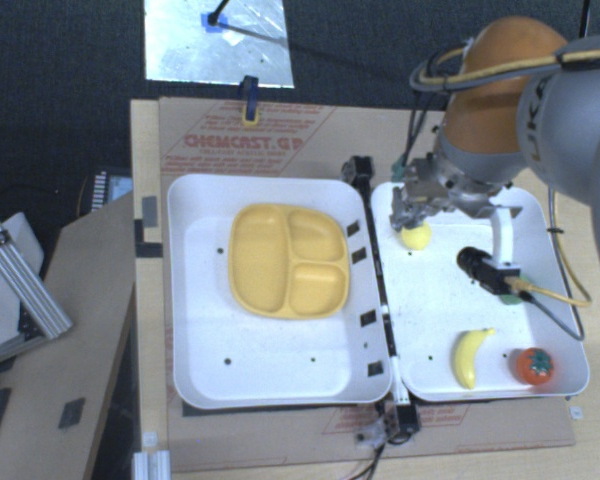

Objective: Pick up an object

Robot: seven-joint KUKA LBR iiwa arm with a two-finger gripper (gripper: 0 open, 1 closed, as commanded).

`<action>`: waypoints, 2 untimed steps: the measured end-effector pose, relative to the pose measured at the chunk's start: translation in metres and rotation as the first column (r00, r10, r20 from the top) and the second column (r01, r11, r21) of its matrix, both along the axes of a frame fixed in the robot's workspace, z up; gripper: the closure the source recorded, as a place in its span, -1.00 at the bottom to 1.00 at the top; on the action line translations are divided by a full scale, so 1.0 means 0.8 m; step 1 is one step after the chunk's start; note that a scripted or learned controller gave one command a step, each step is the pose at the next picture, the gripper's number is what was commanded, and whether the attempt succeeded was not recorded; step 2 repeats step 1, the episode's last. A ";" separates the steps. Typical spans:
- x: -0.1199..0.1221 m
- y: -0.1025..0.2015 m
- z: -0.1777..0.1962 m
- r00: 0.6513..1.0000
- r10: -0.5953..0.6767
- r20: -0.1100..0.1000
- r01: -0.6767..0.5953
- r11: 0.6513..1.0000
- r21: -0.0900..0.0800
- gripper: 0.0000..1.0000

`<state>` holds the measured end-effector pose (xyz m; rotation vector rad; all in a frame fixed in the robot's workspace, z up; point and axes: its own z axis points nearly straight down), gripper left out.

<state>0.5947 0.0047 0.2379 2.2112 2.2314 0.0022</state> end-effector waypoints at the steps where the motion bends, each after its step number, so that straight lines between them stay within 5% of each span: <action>1: 0.000 0.061 -0.019 1.000 0.001 -0.001 -0.001 1.000 0.001 1.00; 2: 0.000 0.061 -0.019 1.000 0.001 -0.001 -0.001 1.000 0.001 1.00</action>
